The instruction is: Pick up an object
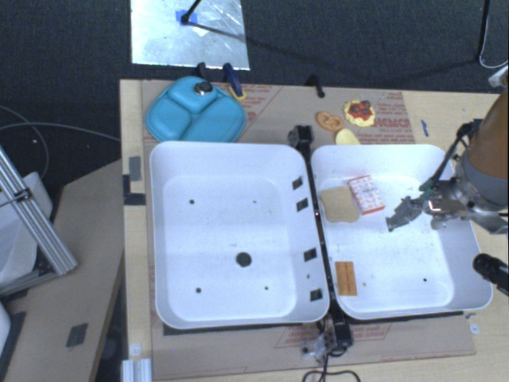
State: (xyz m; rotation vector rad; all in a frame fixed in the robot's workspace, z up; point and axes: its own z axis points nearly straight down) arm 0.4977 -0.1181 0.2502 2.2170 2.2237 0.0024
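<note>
**Gripper low over the right bin, nothing in it**

The arm (487, 161) reaches in from the right edge of the frame. Its gripper (400, 216) sits over the middle of the right bin (445, 293), with dark fingers (395, 221) pointing left; they seem slightly apart, though the view is too coarse to be sure, and nothing lies between them.

Just left of the gripper, in the bin's upper left part, a red-and-white box (366, 193) touches a tan sponge (339, 204). An orange block (345, 278) lies near the lower left wall.

The left bin (171, 213) holds a dark disc (243, 259). Above it, a blue tray (196, 111) rests on the bench.
</note>
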